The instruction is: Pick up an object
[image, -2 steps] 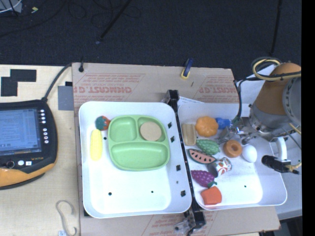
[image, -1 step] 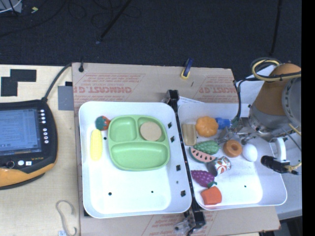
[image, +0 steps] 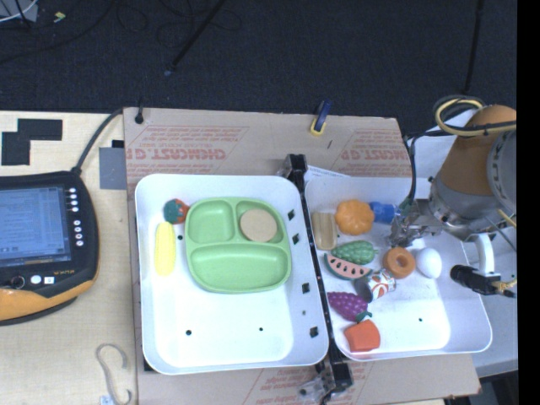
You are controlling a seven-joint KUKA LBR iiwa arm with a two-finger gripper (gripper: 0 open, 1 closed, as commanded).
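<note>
My gripper hangs low over the right bin, near its back right part. Just below it lie a brown donut and a white egg. To the gripper's left are an orange and a small blue piece. Further left lie a beige block, a green bumpy vegetable and a watermelon slice. Nearer the front are a red-and-white can, purple grapes and a red-orange fruit. Nothing shows between the gripper's tips.
The left bin holds a green divided plate with a tan disc, a yellow banana and a small red-green ball. A control tablet lies at the far left. A blue-yellow clamp grips the cardboard's back edge.
</note>
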